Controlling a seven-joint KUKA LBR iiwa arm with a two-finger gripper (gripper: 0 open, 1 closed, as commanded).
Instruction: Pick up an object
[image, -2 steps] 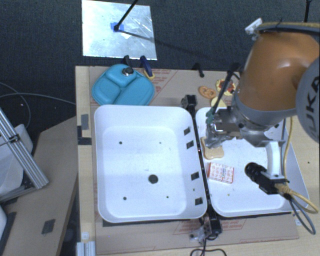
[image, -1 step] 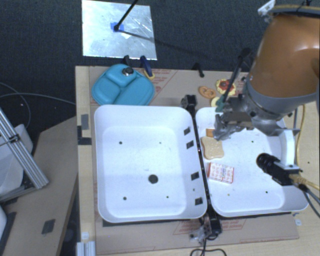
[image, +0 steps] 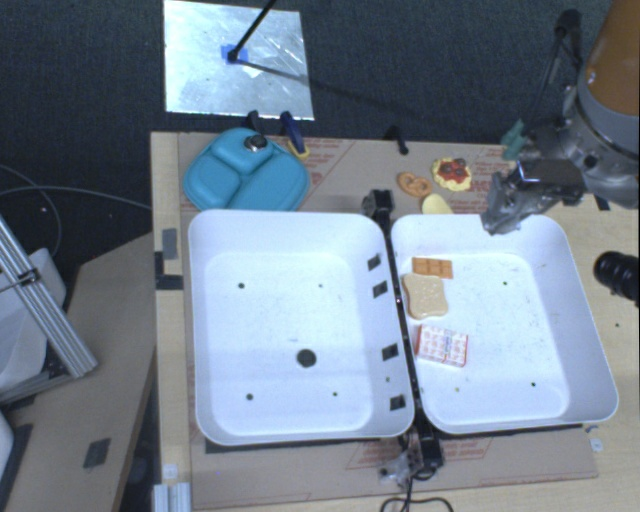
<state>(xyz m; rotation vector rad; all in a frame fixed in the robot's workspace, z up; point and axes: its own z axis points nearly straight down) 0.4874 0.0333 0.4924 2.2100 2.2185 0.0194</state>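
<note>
Grey metal, the gripper (image: 500, 218) hangs at the upper right of the frame, over the far rim of the right bin (image: 560, 330). Whether it is open cannot be told, and nothing shows in its grasp, so the pick looks not yet begun. Candidates lie flat at that bin's left side, well below: a ridged orange cracker (image: 432, 267), a pale bread slice (image: 425, 296), a red-and-white printed packet (image: 442, 346). The smooth left bin (image: 230, 400) sits further left.

Two white bins (image: 290, 330) sit on the tan bench (image: 340, 160). The waffle (image: 432, 267) is orange and gridded, the bread slice (image: 425, 296) pale beige, the packet (image: 442, 346) red-and-white patterned, the tray (image: 245, 173) blue.
</note>
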